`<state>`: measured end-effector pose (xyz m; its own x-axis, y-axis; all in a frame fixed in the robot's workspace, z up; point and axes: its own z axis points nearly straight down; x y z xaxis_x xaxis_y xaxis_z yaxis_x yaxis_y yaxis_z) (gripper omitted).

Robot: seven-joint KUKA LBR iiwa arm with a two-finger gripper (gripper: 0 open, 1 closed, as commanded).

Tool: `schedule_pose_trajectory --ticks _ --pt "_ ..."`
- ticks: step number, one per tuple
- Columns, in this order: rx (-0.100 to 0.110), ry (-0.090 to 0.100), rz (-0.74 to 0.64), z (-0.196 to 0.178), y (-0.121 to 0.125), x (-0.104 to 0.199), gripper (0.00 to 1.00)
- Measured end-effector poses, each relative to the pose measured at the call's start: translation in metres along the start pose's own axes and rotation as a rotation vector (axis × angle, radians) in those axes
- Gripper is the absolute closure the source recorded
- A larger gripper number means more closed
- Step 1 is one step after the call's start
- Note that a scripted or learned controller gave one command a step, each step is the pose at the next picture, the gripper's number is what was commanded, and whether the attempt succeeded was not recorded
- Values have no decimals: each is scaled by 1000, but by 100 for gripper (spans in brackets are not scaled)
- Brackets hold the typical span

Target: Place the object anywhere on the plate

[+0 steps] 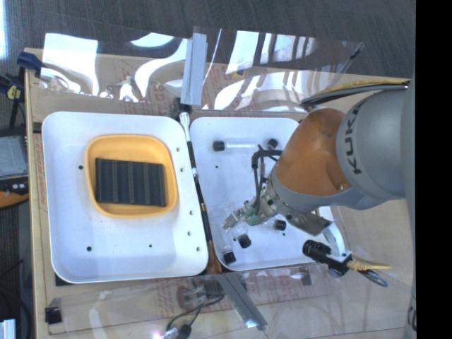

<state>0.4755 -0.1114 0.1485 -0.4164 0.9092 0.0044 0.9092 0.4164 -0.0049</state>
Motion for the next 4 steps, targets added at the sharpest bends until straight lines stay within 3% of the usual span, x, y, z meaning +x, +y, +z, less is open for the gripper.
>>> schedule_pose_trajectory --ticks 1,2,3,4 --pt "-6 -6 -73 -150 20 41 100" --pt "1 -1 -158 -41 40 23 100" --pt "0 -2 -325 -56 22 47 100" --pt "0 -1 -430 -43 24 53 100"
